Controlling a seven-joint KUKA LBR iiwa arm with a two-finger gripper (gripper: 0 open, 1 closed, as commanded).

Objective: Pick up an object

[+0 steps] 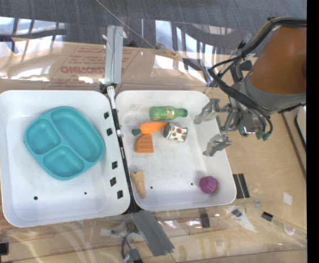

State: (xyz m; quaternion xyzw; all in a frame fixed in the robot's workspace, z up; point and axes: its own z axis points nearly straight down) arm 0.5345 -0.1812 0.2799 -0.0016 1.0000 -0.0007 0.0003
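The right bin (165, 199) holds several small toys. A green bottle (167, 113) lies at the back, with an orange carrot (151, 127) and a red-and-white patterned can (176, 132) just in front of it. An orange waffle piece (144, 144) sits below the carrot. A tan cone (138, 182) lies by the front left wall and a purple ball-like fruit (208, 184) rests at the front right. My gripper (210, 131) hovers over the bin's right edge, right of the can, open, nothing between its fingers.
The left bin (17, 201) carries a teal divided plate (64, 141). A metal divider (113, 59) runs between the bins at the back. The arm's cables and orange band (280, 59) crowd the upper right.
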